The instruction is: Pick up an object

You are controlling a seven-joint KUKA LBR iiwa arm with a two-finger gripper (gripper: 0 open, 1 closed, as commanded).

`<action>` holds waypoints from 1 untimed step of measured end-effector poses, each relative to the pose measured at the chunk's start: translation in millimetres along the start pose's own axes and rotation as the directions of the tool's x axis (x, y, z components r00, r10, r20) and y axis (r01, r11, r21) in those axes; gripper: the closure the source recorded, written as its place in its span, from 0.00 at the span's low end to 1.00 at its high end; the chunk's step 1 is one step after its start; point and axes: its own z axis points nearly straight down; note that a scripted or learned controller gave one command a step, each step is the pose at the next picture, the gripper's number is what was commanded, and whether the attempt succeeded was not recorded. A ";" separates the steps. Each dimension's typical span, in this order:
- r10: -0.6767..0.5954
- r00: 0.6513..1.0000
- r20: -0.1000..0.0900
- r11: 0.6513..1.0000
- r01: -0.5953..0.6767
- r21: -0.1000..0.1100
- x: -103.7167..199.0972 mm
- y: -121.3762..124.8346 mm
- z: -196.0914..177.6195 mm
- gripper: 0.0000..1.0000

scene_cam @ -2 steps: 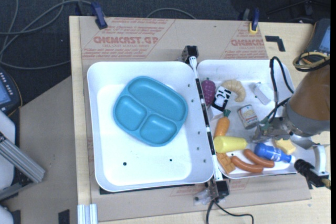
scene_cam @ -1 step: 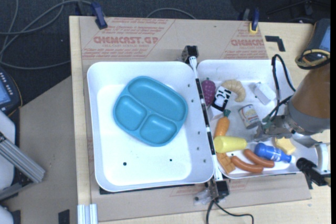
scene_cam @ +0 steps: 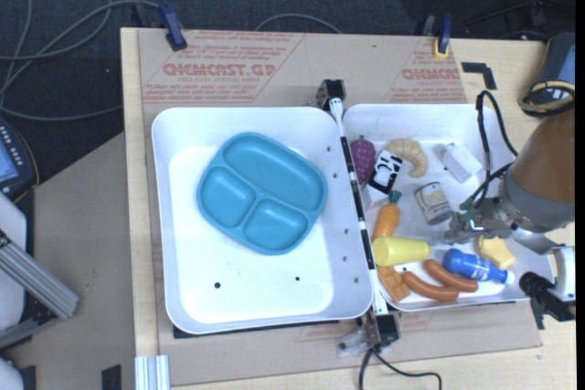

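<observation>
Camera view, slanted look down on both bins. Left bin (scene_cam: 183, 196) holding a blue divided plate (scene_cam: 262, 192), nothing else of interest over there. Right bin (scene_cam: 411, 114) packed with toy food: purple grapes (scene_cam: 364, 158), croissant (scene_cam: 409, 156), carrot (scene_cam: 386, 222), yellow pepper-ish thing (scene_cam: 399, 250), hot dog (scene_cam: 437, 281), blue bottle (scene_cam: 473, 266), cheese wedge (scene_cam: 494, 250), small metallic can (scene_cam: 431, 199), white block (scene_cam: 460, 161). Arm (scene_cam: 548, 178) coming in from the right, orange band visible, gripper (scene_cam: 468, 224) hanging low over the right bin's right half. Can't tell how far apart the gripper sits or whether anything's caught in it, too cluttered and blurry at the tip.

Key relation, as a guess: closest candidates look like the can, just up-left of the tip, and the blue bottle just below it. Bottle's long axis running roughly left-right, tilted slightly down to the right, so probably needs a grasp across that. Cheese wedge close by too, toward the arm side. Nothing lifted yet, going by how everything lies flat in the bin.
</observation>
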 end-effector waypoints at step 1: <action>-0.008 1.000 -0.003 1.000 0.008 -0.003 65.5 1.1 -64.2 1.00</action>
